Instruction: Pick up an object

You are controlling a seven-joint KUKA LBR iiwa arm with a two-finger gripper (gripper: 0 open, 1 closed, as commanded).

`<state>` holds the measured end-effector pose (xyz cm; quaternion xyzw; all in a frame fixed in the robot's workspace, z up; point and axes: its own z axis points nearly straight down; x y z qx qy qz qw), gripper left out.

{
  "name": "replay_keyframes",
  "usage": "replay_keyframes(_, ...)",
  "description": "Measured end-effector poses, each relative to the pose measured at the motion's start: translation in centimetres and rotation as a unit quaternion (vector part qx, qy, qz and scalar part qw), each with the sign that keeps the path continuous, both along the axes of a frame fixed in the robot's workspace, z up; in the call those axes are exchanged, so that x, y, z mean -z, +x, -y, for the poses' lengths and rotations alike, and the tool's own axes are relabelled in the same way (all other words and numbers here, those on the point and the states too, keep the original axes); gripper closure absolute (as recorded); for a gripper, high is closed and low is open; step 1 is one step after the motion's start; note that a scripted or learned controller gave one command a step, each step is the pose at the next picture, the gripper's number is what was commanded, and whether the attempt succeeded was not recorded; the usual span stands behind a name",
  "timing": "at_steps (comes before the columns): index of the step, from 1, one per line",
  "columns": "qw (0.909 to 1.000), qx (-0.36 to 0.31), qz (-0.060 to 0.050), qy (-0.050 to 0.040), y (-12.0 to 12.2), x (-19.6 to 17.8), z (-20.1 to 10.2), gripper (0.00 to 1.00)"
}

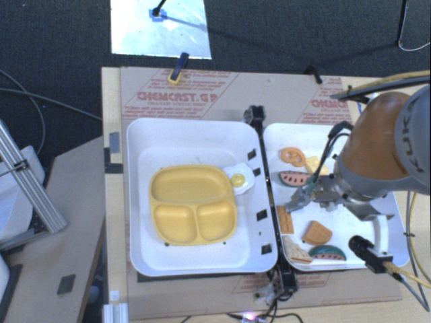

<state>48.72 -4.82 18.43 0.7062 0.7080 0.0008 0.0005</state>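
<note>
Arm (387, 143) over right bin (397, 247), gripper (301, 200) low beside watermelon slice (293, 177) (jaw state cannot be told), pretzel (292, 155) above it, yellow tray (193, 204) in left bin (145, 140)

You are looking down at a slant on a dark grey carpeted floor (54, 25). A shiny square metal plate (160, 17) lies on it at the top, catching pale light. Below it sits the counter (222, 89), topped with tan cardboard printed in red lettering. A small blue and yellow object (178, 68) rests at its far edge. To the left, a beige surface (71, 207) adjoins a slanted aluminium rail (27, 180). Thin cables (40, 106) trail across the carpet.
</note>
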Motion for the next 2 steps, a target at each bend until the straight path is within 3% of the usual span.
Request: replay_keyframes(2, 1.0, 0.0, 0.0, 0.0, 0.0, 0.0, 0.0, 0.0)
